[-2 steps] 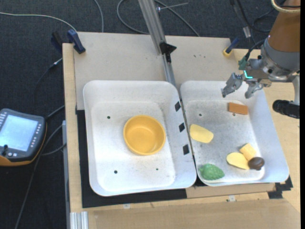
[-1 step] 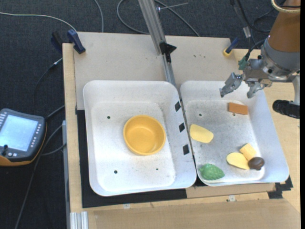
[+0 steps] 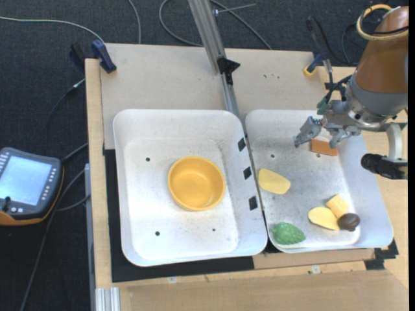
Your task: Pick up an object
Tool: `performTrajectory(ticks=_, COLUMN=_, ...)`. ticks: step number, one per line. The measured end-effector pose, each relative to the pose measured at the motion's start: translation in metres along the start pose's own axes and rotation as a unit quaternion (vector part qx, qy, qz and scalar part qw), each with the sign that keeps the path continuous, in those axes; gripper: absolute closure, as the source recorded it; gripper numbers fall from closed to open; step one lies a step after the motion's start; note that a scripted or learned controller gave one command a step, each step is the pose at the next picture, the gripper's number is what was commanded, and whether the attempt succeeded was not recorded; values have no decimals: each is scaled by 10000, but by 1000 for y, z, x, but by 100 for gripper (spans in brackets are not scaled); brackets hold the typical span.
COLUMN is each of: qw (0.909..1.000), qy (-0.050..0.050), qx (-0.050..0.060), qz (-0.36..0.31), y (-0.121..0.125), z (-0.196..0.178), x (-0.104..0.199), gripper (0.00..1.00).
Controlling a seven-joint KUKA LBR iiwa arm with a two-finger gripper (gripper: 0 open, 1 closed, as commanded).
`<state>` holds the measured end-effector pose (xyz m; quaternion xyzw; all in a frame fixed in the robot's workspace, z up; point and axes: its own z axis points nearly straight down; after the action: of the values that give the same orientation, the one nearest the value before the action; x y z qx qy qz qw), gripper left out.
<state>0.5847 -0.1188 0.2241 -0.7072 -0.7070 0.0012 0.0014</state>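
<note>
claw (image 3: 322, 135) low, fingers spread apart

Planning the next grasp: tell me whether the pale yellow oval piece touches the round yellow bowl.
Apart. The camera view shows the pale yellow oval piece in the right bin, the round yellow bowl in the left.

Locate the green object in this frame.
In the camera view, the green object lies in the right bin, at its near-left corner, just below the pale yellow piece and left of the yellow wedge.

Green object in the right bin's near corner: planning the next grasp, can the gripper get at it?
Probably yes. The green object lies uncovered, apart from the yellow pieces, though close to the bin wall. The gripper hovers farther back.
</note>
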Motion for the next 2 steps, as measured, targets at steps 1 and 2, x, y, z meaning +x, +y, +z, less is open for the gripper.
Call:
performTrajectory(ticks=1, qw=10000, qy=2, qx=2, qz=-3, y=-9, z=48, x=4, gripper=0)
performTrajectory(ticks=2, qw=10000, qy=1, qx=2, qz=-3, y=-1, z=97, x=1, gripper=0)
